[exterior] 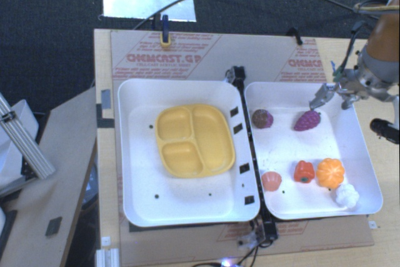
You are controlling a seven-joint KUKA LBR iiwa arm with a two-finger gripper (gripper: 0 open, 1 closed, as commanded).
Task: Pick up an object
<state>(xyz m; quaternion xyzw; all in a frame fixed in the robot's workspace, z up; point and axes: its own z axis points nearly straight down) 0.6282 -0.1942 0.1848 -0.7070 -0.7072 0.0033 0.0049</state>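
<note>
1. The gripper (333, 95) hangs over the far side of the right bin (362, 141), its fingers spread apart with nothing between them; one fingertip points down toward the purple grape bunch (307, 120), which lies just below and to the left of it.
2. The task looks barely begun: no object is lifted, and every item sits on the bin floor. Left to do, as I judge it: descend, close on one item, and raise it.
3. The grape bunch seems the likely target, being nearest. Whether the fingertip touches it cannot be told.
4. Close by, the dark red round fruit (262, 118) sits to the left of the grapes, apart from them, near the bin's inner wall.
5. Toward the near side lie the pink piece (271, 181), the red pepper (304, 171), the orange pumpkin (330, 172) beside the pepper, and the white lumpy item (345, 195); none blocks the approach.
6. The left bin (137, 134) holds a yellow divided tray (194, 140), well apart.
</note>
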